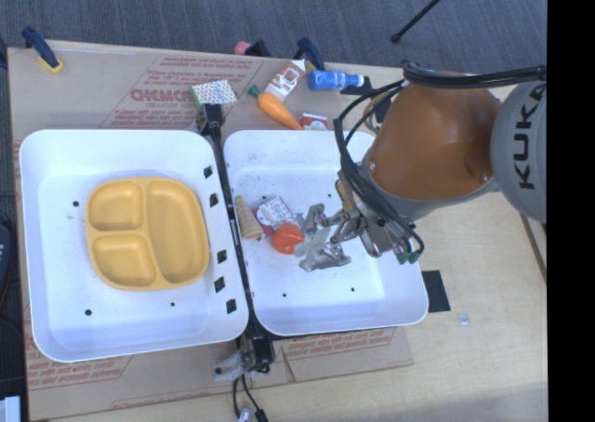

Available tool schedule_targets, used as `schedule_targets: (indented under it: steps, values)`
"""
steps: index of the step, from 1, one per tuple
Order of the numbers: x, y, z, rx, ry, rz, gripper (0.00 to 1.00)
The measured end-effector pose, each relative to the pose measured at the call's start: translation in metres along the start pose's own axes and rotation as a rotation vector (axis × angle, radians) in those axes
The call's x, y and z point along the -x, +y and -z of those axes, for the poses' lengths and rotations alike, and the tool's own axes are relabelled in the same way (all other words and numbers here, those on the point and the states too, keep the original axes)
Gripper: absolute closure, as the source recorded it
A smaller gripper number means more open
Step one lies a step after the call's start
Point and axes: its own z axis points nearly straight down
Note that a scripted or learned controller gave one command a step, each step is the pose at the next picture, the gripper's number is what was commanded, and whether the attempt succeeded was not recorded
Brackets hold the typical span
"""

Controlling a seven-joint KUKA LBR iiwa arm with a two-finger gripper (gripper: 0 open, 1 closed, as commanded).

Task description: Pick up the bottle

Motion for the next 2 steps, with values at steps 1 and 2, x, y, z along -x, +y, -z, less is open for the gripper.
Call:
schedule_targets:
  steps: [1,2]
  values:
    - [0.040,0.106,-0.048,0.002,0.002,0.019,1.00]
    - [0.037,0.127,0.064,0.000,-0.003,0.349,1.00]
